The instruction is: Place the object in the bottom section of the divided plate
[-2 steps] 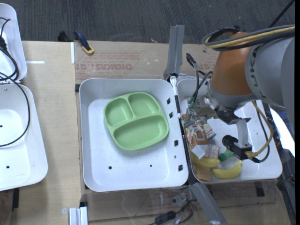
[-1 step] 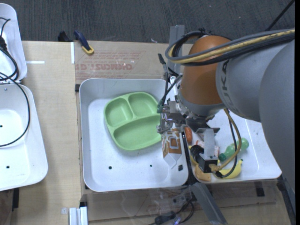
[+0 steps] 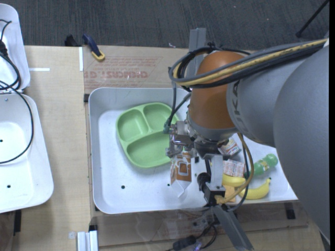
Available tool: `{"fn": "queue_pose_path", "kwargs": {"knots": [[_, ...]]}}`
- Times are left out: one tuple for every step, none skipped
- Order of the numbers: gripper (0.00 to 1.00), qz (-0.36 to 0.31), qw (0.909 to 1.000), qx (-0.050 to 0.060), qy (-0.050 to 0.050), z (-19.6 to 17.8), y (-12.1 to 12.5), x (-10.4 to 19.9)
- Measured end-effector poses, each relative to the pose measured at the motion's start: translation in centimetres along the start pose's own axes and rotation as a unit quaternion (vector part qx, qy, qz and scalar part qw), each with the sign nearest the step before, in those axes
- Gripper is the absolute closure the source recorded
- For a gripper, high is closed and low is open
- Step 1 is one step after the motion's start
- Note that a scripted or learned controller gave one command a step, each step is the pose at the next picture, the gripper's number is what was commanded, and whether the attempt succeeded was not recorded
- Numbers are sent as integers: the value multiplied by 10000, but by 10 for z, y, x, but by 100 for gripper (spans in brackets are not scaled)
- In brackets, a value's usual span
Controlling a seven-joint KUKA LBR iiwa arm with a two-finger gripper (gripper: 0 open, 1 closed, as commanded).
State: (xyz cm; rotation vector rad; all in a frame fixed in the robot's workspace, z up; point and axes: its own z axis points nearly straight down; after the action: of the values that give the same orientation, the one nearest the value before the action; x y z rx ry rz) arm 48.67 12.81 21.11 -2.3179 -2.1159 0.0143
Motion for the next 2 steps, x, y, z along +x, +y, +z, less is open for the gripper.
{"fn": "queue_pose_path", "kwargs": {"knots": [[0, 1, 10000, -1, 0, 0, 0, 0], [100, -2, 10000, 37, -26, -5, 1, -1]]}}
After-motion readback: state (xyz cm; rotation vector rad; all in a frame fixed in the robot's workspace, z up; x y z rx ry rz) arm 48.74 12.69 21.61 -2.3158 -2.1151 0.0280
